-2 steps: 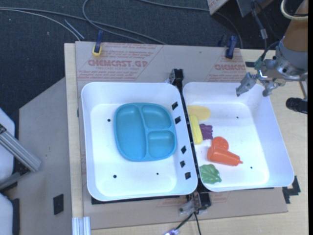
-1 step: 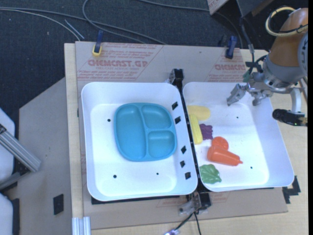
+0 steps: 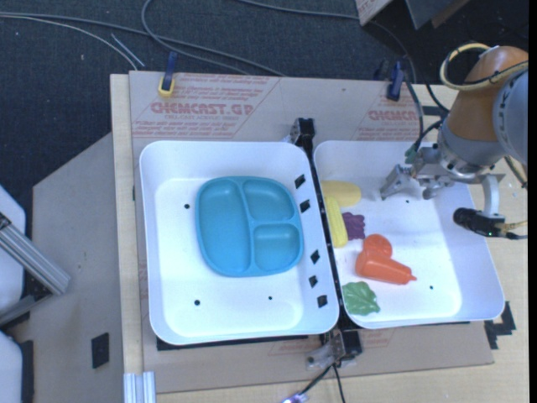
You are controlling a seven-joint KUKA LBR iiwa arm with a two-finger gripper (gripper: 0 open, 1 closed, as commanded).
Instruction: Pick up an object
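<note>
End effector (image 3: 409, 183): hovering over the far part of the right bin (image 3: 470, 259), finger state cannot be told, nothing seen held. Candidate object: orange toy carrot (image 3: 383, 263), mid-bin, nearer. Step: approach. Next move likely requires travel nearward, then descent.

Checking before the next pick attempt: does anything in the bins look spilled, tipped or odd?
Nothing stands out. The blue tray lies flat in the left bin; the toy foods cluster along the right bin's left side, none spilled outside.
</note>
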